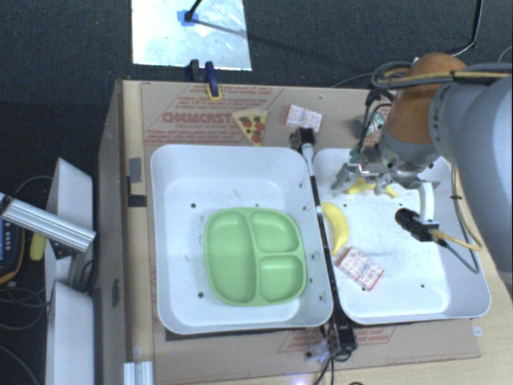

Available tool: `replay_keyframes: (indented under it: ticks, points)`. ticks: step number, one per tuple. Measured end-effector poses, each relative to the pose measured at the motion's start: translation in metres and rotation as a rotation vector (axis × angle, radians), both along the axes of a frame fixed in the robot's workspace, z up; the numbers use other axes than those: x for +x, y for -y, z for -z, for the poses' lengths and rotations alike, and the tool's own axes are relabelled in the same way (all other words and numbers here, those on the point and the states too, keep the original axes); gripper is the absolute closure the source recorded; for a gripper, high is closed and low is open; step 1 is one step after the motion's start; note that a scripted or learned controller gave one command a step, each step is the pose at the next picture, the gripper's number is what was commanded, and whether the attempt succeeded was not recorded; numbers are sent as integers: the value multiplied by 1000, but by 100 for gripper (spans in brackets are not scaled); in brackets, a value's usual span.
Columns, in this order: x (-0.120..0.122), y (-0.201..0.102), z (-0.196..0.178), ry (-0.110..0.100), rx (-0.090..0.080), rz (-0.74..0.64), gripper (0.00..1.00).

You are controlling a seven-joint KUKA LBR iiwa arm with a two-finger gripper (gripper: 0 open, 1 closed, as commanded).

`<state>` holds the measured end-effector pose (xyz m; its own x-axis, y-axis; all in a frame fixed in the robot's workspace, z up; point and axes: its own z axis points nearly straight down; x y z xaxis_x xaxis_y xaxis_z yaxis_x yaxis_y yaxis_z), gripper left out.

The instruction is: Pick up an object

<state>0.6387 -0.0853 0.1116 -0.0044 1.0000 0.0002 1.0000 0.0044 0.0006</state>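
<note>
The jaws hang low over the far corner of the right bin (425,283), close to the wall it shares with the left bin (180,175). Their opening is hidden by the wrist above them, so I cannot tell how wide they stand or whether they have hold of anything. A yellow thing (377,188) shows right under them, touching or nearly so; what it is I cannot make out.

The likeliest pick is the banana (340,228), near the jaws on their near side and against the shared wall. It looks light and smooth, likely a firm toy, and its curve would let it roll or slip. I would take it across the middle of its length, where it is thickest, with the jaws square to its long line. The wall beside it leaves little room on that side.

Beyond the banana from the jaws lies a packet (360,269), flat, thin and probably crinkly, hard to get under. The green plate (255,255) sits well apart from the jaws, across the wall; broad and shallow, it offers only its rim.
</note>
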Motion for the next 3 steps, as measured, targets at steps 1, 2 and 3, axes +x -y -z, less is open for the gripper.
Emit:
replay_keyframes:
  ticks: [1,2,3]
  points:
    - [-71,5,27,1,-4,5,0]
    - [-9,37,-32,5,-2,1,0]
    - [30,67,28,0,-1,1,0]
